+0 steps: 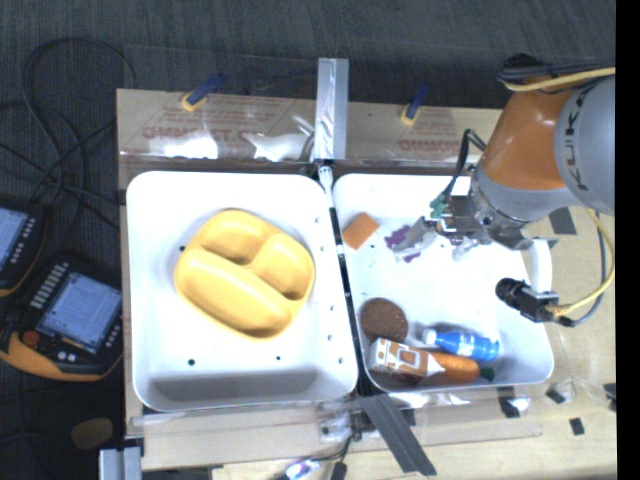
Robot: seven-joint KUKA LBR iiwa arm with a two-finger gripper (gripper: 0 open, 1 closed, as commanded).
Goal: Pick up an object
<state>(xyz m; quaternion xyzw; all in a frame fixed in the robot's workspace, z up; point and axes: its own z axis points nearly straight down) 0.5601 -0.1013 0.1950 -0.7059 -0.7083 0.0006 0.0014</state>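
The gripper point(444, 236) hung over the right bin point(520, 308), just right of a small purple piece point(403, 237); whether its jaws were parted or closed could not be told. An orange block point(360, 231) lay near the bin's far left corner. A brown disc point(384, 319), carton point(400, 359), carrot point(458, 367) and blue bottle point(462, 343) crowded the near edge, and a yellow lump point(244, 271) filled the left bin point(150, 368).

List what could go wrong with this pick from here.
1. The gripper sits beside the small purple object; a slightly off approach could nudge it away rather than grasp it.
2. The orange block lies close by near the bin divider, so it might get bumped or pinned there.
3. The brown disc, blue bottle and carrot are crowded together, likely making clean grasps harder.
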